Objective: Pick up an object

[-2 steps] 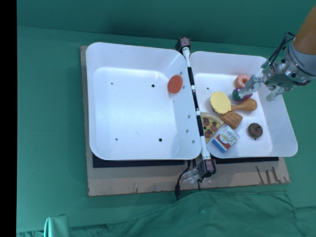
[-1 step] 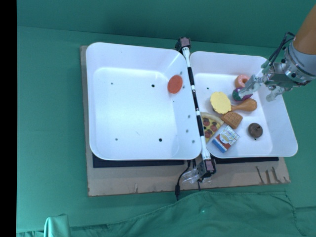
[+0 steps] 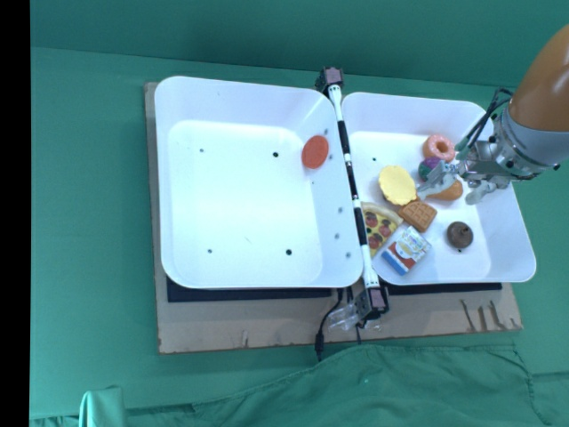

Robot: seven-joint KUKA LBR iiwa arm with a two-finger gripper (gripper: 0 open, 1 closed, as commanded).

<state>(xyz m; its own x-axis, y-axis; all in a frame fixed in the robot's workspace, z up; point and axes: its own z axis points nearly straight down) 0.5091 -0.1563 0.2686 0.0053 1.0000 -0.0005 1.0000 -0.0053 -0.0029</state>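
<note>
Green cloth covered the worktop [image 3: 89,194] as the pincer [image 3: 444,178] hovered low in the right bin [image 3: 511,238], its grip state impossible to tell, beside an orange-brown toy [image 3: 450,191], a pink doughnut [image 3: 438,146] and a yellow piece [image 3: 396,185]; an orange disc [image 3: 315,152] lay in the left bin [image 3: 240,203].

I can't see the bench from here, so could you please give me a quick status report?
Pincer low in right bin, among the toys. Orange piece beside it, grip unconfirmed. Donut and yellow piece crowd close.
</note>
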